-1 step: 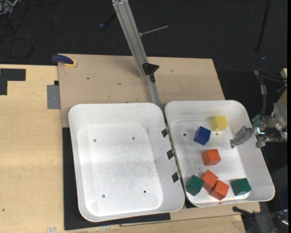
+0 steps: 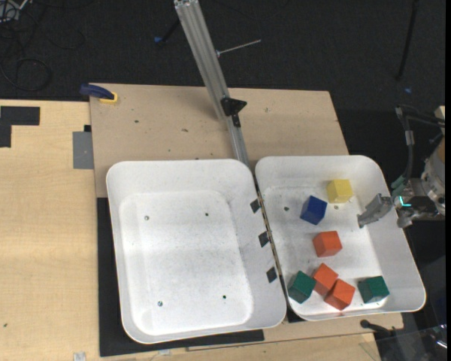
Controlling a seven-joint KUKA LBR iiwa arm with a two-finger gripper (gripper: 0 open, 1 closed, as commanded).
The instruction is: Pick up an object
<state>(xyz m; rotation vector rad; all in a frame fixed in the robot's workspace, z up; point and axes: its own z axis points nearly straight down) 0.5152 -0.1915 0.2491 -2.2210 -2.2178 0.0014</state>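
A grey two-finger gripper [image 2: 377, 210] hovers over the right white plastic bin [image 2: 395, 194]; whether its fingers are open cannot be told. A small yellow cube [image 2: 340, 190] sits just beyond the fingertips, apart. Descend centred, straddling it squarely.

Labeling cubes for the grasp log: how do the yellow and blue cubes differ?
The yellow cube sits nearer the bin's far wall; the blue cube sits nearer the bin divider. Yellow is pale against the white, blue is dark. Both look alike in size, lie apart, and neither is in the claw.
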